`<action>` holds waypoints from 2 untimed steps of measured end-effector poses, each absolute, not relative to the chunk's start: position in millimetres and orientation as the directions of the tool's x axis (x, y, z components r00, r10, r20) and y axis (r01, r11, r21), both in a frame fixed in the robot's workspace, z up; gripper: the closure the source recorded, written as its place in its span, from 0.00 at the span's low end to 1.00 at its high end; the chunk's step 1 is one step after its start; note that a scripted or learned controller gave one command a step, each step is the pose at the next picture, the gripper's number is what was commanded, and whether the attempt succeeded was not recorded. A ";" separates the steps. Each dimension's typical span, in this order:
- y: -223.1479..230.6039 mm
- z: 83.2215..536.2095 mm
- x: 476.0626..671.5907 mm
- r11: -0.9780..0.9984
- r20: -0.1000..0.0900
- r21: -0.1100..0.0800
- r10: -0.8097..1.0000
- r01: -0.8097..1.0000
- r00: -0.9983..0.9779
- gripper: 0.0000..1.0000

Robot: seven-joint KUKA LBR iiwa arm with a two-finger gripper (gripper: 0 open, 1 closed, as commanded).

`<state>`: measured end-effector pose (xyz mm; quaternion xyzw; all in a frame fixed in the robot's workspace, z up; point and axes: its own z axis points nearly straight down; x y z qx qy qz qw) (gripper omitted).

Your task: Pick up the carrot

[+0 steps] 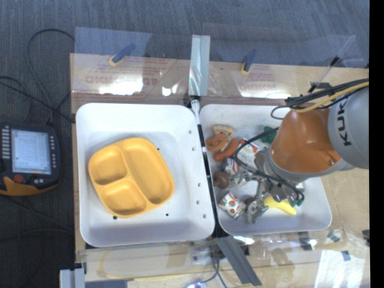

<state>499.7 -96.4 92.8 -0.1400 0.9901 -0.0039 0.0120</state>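
The carrot [232, 150] lies in the right bin [318, 218], near its upper left: an orange-red body pointing left, with green leaves [268, 133] towards the arm. The arm's orange band [303, 141] covers part of it. My gripper [257, 198] hangs below that band, low over the clutter in the middle of the right bin. It sits lower in the view than the carrot and a little to its right. Nothing shows plainly between its dark metal parts.
A yellow divided plate [130, 176] lies in the left bin [96, 116]. Around the gripper are a yellow piece [281, 206], a small red-and-white carton [231, 204], a brown lump [222, 179] and an orange pretzel-like item [218, 140]. A pendant [27, 158] rests at far left.
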 end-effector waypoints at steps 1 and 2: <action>-137.5 164.2 576.0 0.991 -0.007 -0.002 -0.135 -0.135 -0.991 0.00; -184.1 91.5 568.7 0.983 -0.015 -0.009 -0.181 -0.181 -0.983 0.00</action>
